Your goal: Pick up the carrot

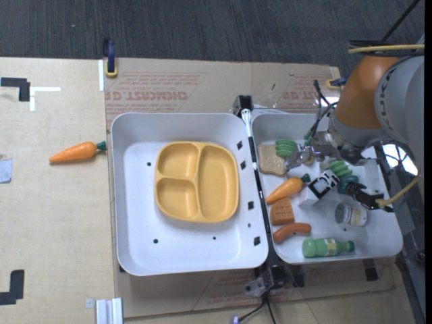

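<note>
The grey arm with its orange band [361, 93] reached in from the right over the right-hand shallow white plastic bin [388, 238]. Its two-finger gripper [302, 152] sat low at the upper left part of that bin, beside a tan slice of toy bread [272, 159] and a green ribbed toy vegetable [285, 146]; whether the gripper was spread or closed could not be told, and no object was visible within it. Two carrots were in view. One smooth orange tapered carrot with a green stub [285, 189] lay at a slant in the right-hand bin, just below the bread and near the gripper but apart from it. A second orange carrot with a green tip [75, 152] lay on the pale wooden bench top [47, 235], well to the left of both bins. Below the first carrot lay an orange waffle-textured wedge [283, 213], a reddish-orange sausage shape [291, 231], a green bottle with a yellow label [326, 248] lying on its side, and a small cylindrical tin [351, 214]. The left-hand white bin [135, 248] held a rounded yellow plastic plate with three compartments [198, 181].
</note>
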{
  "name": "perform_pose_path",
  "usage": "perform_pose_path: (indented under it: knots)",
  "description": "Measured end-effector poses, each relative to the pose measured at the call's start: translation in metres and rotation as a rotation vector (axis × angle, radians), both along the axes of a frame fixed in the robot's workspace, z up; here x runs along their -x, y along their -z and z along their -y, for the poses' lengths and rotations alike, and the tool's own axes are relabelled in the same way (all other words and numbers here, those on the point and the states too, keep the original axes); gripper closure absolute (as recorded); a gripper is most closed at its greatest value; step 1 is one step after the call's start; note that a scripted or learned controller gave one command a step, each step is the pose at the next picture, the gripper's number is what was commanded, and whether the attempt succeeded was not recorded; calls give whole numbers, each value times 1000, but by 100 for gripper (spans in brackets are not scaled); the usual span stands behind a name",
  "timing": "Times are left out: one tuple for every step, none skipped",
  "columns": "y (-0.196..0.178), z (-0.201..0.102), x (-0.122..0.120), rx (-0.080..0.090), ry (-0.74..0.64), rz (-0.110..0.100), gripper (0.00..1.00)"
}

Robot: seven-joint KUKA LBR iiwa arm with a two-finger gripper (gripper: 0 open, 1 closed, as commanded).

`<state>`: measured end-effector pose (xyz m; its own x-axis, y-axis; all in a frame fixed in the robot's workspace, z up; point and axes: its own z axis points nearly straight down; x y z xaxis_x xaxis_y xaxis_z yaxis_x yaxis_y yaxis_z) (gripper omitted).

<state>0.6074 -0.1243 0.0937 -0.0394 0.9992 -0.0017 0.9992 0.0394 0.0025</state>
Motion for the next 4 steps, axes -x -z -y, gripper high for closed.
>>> perform_pose_path:
  knots:
    - [2,-27,57,-2,174,-6,0]
    - [-7,-25,56,-2,181,-5,100]
    - [-7,-25,56,-2,181,-6,0]
    - [-2,-25,105,-4,575,20,0]
